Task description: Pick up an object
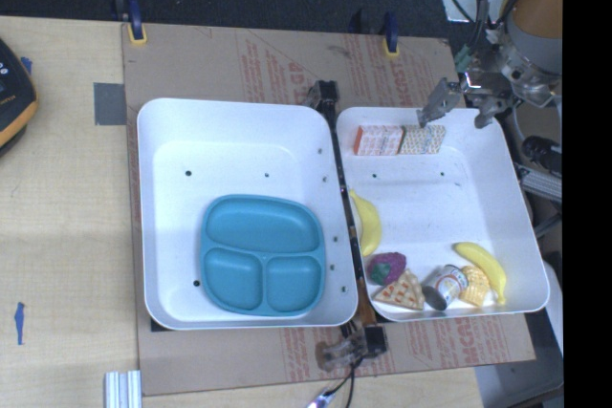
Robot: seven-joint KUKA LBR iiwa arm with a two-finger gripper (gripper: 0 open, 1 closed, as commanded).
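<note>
1. The step in hand looks like the approach: the gripper (459, 107) hangs over the far rim of the right bin (516, 205), jaws spread apart with nothing between them.
2. The nearest thing to take is the flat snack box (399, 139), lying against the far wall of the right bin, just beside and below the jaws.
3. The next move, as I judge it, calls for a short shift inward and a drop straight down, with the jaws astride the box's narrow side; the wall close behind leaves little room.
4. Count in the right bin: two bananas, one (366, 221) at the left wall and one (483, 268) near the front right corner; one small can (445, 287); one purple piece (387, 266), perhaps grapes, too small to be sure; one wedge-shaped toy (402, 291).
5. The left bin (163, 205) holds one blue divided tray (262, 254).
6. Two bins stand on the bench (57, 205).
</note>
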